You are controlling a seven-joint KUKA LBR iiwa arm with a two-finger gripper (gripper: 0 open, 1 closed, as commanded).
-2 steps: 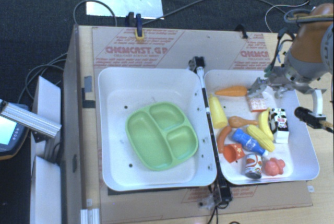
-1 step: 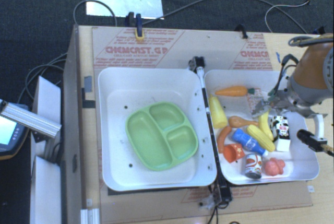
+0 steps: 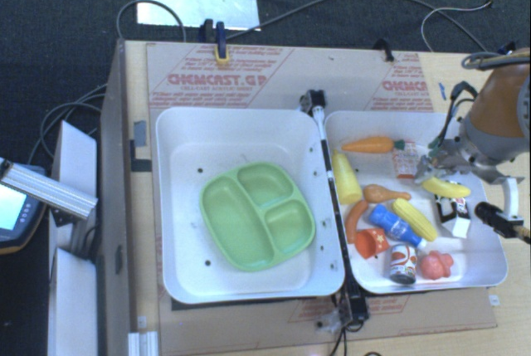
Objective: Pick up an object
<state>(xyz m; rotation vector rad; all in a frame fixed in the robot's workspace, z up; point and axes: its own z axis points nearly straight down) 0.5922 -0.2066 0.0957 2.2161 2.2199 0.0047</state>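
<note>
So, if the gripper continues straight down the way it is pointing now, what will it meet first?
Most likely the small yellow plastic banana lying in the right white bin, directly beneath the gripper. Depth is hard to judge from this slanted view.

Green tray (image 3: 249,242); orange carrot (image 3: 369,145).

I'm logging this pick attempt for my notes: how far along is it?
Done: the arm has reached over the right bin and the tool sits low by the banana. In hand: nothing visibly lifted; the banana lies among the other toys, and whether it is gripped can't be told. Left: a secure grasp and the lift. The green tray sits in the left bin.
</note>
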